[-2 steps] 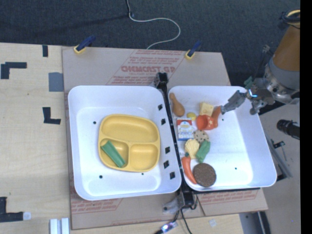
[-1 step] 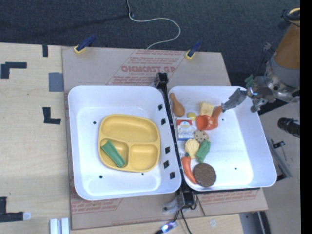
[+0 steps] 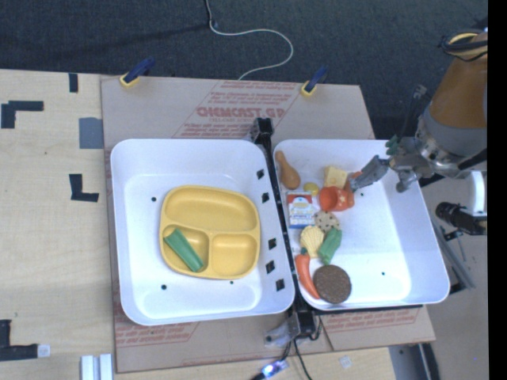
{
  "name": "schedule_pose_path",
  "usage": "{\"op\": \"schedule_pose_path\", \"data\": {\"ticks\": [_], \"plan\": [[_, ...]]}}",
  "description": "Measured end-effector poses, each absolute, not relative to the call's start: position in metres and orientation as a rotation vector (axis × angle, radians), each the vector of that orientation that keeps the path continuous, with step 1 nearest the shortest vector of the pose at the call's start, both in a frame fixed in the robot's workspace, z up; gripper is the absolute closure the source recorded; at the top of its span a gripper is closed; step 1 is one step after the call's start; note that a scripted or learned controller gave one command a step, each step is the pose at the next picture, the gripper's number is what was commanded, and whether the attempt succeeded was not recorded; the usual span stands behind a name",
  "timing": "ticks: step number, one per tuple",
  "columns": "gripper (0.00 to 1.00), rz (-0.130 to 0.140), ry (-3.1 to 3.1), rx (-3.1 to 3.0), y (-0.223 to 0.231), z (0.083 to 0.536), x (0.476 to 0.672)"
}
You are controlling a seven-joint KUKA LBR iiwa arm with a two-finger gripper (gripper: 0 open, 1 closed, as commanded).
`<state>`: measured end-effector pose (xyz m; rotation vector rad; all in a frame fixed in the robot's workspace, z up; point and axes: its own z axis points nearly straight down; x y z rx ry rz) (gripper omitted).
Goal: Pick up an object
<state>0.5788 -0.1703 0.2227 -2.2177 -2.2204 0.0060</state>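
My gripper (image 3: 363,177) reaches in from the right over the right bin (image 3: 390,248), its dark tip just to the right of a yellow cheese wedge (image 3: 335,176) and a red tomato (image 3: 337,199). I see nothing held in it. Further toy foods are piled along that bin's left side: a brown drumstick (image 3: 287,169), a red and white carton (image 3: 300,210), a corn cob (image 3: 311,239), a green pickle (image 3: 330,245), an orange carrot (image 3: 305,276) and a brown patty (image 3: 332,283).
The left bin (image 3: 131,165) holds a yellow divided plate (image 3: 214,212) with a green vegetable (image 3: 184,249) in its lower left section. Black clips (image 3: 261,130) join the bins along the middle. A white cable (image 3: 253,34) lies beyond the bench.
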Motion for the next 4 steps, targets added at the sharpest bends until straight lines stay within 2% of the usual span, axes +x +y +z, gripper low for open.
{"op": "schedule_pose_path", "data": {"ticks": [1, 2, 3, 4], "plan": [[0.00, 0.006, -2.220, -2.217, -0.163, 0.177, 0.580], [0.00, 0.008, -2.218, -2.216, -0.166, 0.112, 0.576], [0.00, 0.002, -2.223, -2.220, -0.165, 0.084, 0.577], [1.00, -0.008, -2.225, -2.218, -0.163, 0.098, 0.579]]}}
